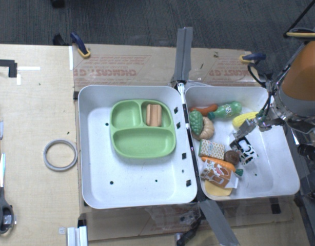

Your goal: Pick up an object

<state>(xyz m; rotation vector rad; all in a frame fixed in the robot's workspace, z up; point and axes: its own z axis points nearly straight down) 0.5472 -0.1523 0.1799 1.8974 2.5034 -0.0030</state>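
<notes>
Above the right bin (280,181), the arm's jaws (243,131) hang low over a heap of toy food; how wide they stand cannot be told from this angle, and nothing is seen held between them. Just beneath lies a small black-and-white toy (245,153), with a yellow banana (245,119) beside the wrist, a patterned packet (212,149) and a green bottle (228,108) nearby. The clutter sits bunched along the bin's left half, likely tipped there for picking. Across the divider on the desk, the left bin (91,152) holds a green divided plate (143,128) bearing a sausage (154,115).
</notes>
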